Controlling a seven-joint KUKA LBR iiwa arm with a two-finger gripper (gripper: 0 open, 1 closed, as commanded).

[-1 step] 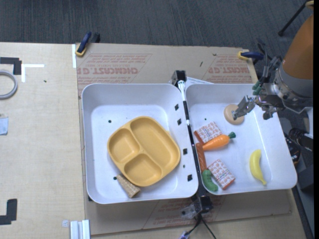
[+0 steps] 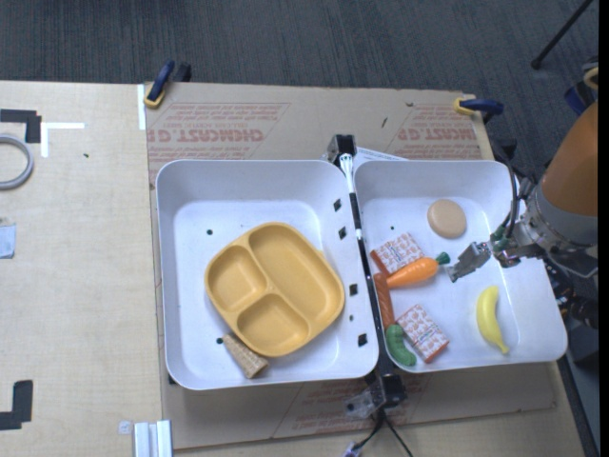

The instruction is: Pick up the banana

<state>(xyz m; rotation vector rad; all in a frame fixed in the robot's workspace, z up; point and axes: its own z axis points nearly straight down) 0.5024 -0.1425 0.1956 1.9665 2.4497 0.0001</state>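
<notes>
the banana [image 2: 489, 320] lies in the right bin [image 2: 457, 181], near that bin's right wall and front edge, apart from the pincer [image 2: 466, 262], which hangs just above and to the left of it over the bin floor. nothing sits in the pincer; whether it is parted or closed cannot be told. the arm [image 2: 571, 193] reaches in over the bin's right wall, orange band uppermost. count, right bin: one banana, one carrot [image 2: 412, 273], one round bun [image 2: 446, 217], two patterned packets [image 2: 397, 252], one green item [image 2: 401, 345]. left bin [image 2: 181, 274]: one yellow divided plate [image 2: 274, 288], one brown block [image 2: 245, 356] at its front edge.
</notes>
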